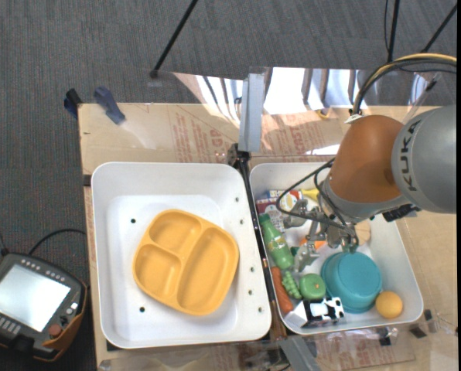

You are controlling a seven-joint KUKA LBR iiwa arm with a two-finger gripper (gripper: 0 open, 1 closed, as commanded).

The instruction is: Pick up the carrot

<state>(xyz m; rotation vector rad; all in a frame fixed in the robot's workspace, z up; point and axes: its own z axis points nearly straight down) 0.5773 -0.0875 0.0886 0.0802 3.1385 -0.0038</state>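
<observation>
Your tool (323,236) hangs over the middle of the right bin (407,263); whether it's released or clenched, you cannot tell. The carrot (280,291) lies along that bin's left wall, near end, beside the green bottle (276,242). The yellow divided plate (186,262) sits in the left bin (114,192).

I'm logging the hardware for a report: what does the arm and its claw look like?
The arm is grey and rounded, with black KUKA lettering and a broad orange band above the wrist. Black and yellow cables loop over it. The claw is a small metal assembly with thin wires.
</observation>
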